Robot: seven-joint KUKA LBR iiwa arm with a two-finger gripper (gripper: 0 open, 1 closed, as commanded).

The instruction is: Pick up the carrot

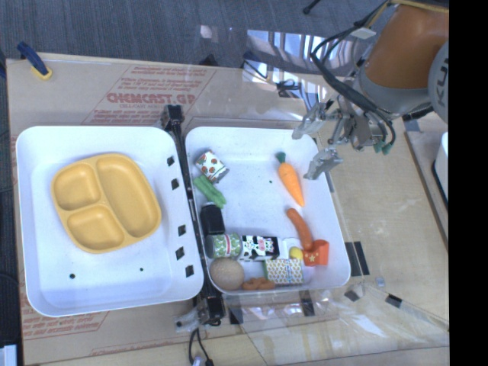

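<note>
Carrot [290, 181] — lying loose near right bin's [229, 139] right wall, tip toward the sausage [300, 227]; claw [320, 142] spread, empty, over far-right corner — risk: descent clips the wall or nudges the carrot aside.

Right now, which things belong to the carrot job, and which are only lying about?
For the job:
carrot
gripper, open, above the right bin

Lying about:
yellow plate
hot dog
green pea pod
cow-print can
</note>
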